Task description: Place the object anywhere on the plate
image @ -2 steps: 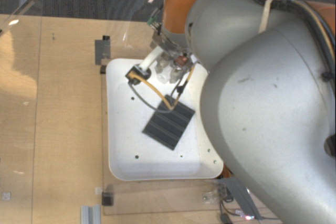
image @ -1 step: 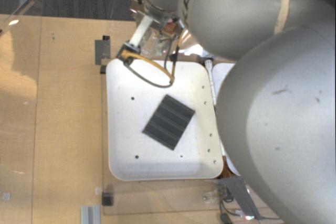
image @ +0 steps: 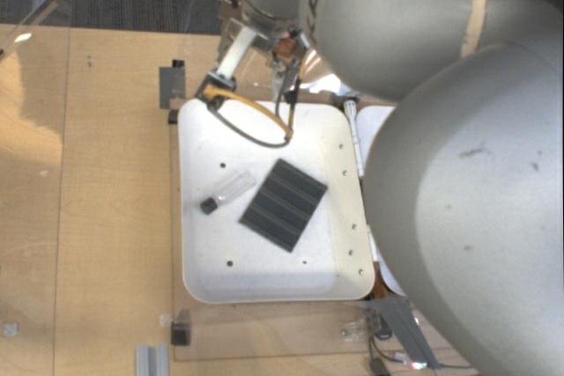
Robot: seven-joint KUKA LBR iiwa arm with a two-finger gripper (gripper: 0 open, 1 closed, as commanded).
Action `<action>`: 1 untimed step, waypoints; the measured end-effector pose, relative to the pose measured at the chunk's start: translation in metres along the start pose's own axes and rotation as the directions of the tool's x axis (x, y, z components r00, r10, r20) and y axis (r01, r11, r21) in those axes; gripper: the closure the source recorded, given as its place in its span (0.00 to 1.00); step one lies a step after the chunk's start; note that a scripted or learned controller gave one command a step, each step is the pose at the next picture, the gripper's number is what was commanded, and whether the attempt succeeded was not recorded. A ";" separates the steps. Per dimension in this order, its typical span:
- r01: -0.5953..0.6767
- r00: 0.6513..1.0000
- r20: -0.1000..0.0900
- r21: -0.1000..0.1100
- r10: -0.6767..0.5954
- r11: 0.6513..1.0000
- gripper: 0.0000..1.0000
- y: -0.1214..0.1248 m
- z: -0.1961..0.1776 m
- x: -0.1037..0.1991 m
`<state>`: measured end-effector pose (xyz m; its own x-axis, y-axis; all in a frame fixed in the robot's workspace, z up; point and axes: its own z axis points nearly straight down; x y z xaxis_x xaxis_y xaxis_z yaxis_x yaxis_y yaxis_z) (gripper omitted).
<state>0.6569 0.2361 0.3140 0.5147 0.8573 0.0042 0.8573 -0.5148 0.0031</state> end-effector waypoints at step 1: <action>-0.737 0.676 0.000 0.002 0.737 0.676 0.00 -0.023 0.085 -0.016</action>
<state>0.6294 0.2346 0.2290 0.9796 0.2007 0.0050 0.2007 -0.9797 -0.0027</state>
